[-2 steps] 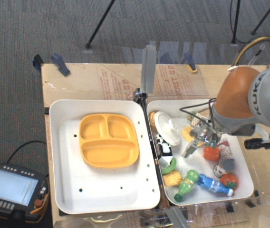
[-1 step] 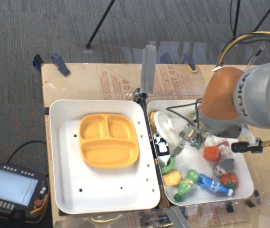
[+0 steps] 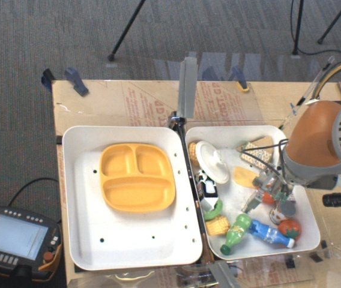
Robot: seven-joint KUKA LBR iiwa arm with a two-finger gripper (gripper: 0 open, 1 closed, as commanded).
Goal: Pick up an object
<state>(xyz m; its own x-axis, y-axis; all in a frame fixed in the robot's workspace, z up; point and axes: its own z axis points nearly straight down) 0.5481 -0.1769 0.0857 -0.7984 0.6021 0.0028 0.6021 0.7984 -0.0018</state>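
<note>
Seen left to right on the bench: yellow divided plate [image 3: 138, 177] lying flat in the left bin [image 3: 80, 245], toward its far half; right bin [image 3: 313, 237] crowded along its left wall with a white lid [image 3: 212, 162], a small black-and-white bottle [image 3: 206, 188], a green pepper [image 3: 213, 210] and a corn piece [image 3: 217, 225]; green bottle [image 3: 235, 233] and blue bottle [image 3: 271, 233] lying along the near edge, a red tomato [image 3: 288, 227] just beside the blue bottle's right end near the near right corner; yellow slice [image 3: 245, 176] and patterned box [image 3: 259, 150] toward the far side. Gripper [image 3: 271, 194] low over the right bin's right half, fingers parted to a middling gap with nothing visibly between them, poised above a small red-and-white item [image 3: 276, 210] too hidden to name. Likely pick, that item or the tomato: probably light, hard plastic, smooth and prone to slipping or rolling; best pinched across the widest middle, squarely, clear of neighbours.
</note>
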